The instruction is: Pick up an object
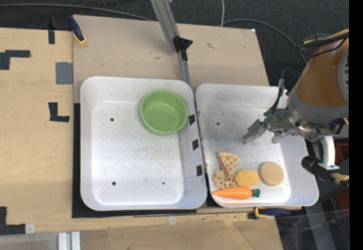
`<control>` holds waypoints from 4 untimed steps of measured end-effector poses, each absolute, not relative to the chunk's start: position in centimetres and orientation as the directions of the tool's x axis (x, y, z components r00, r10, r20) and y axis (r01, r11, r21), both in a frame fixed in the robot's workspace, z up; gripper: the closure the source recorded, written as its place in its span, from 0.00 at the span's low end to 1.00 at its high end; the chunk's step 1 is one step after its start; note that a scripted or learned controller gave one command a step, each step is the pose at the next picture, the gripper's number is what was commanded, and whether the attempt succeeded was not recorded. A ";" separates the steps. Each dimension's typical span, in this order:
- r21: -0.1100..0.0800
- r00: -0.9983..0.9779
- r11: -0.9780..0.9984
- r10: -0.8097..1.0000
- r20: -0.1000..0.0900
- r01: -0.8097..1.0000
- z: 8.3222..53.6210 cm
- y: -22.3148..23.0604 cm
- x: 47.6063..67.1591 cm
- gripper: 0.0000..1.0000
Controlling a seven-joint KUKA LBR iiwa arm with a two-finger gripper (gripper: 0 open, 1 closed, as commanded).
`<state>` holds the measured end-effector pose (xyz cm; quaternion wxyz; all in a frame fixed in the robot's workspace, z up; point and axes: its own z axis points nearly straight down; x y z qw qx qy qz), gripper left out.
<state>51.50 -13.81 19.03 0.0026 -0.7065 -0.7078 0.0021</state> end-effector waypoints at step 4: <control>0.002 -0.002 0.002 1.000 0.000 1.000 14.8 -13.0 51.1 1.00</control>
